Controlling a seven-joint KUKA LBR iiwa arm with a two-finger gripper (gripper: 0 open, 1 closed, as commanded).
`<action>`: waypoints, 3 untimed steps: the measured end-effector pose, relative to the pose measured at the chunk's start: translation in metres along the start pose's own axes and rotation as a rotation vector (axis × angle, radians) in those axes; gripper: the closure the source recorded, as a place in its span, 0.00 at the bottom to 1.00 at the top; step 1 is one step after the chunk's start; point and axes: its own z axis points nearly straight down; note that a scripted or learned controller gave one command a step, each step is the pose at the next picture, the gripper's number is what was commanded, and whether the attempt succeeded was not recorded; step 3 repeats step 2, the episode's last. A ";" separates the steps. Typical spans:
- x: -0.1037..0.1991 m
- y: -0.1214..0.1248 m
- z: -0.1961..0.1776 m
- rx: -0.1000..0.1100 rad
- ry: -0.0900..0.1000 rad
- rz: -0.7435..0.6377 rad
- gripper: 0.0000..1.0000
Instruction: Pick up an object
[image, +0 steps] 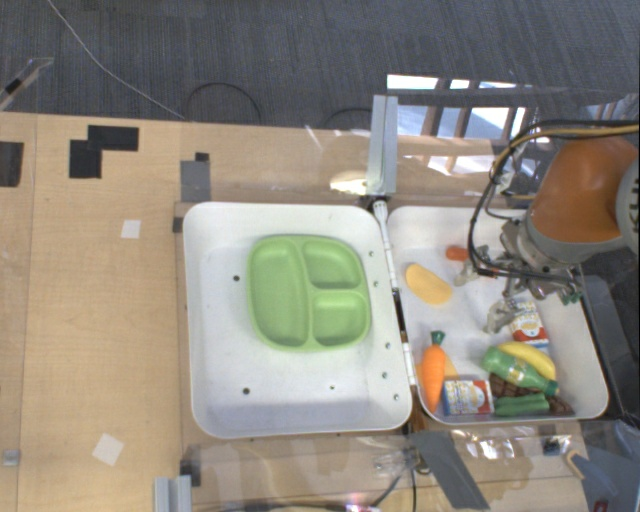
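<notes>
One fixed camera looks down at a slant from above the table (90, 330), far enough back to take in both white bins (215, 400) side by side, a strip of dark floor (250, 50) beyond, and the arm (585, 195) entering from the right.

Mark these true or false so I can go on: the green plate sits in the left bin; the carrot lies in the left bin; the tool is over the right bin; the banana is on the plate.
1. The green plate sits in the left bin. True.
2. The carrot lies in the left bin. False: it lies in the right bin.
3. The tool is over the right bin. True.
4. The banana is on the plate. False: it is in the right bin, beside the green bottle.
</notes>
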 end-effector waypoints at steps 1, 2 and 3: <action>-0.075 0.013 0.001 -0.004 0.000 0.093 0.00; -0.080 0.012 -0.014 0.001 -0.015 0.092 1.00; -0.080 0.012 -0.014 0.001 -0.015 0.092 1.00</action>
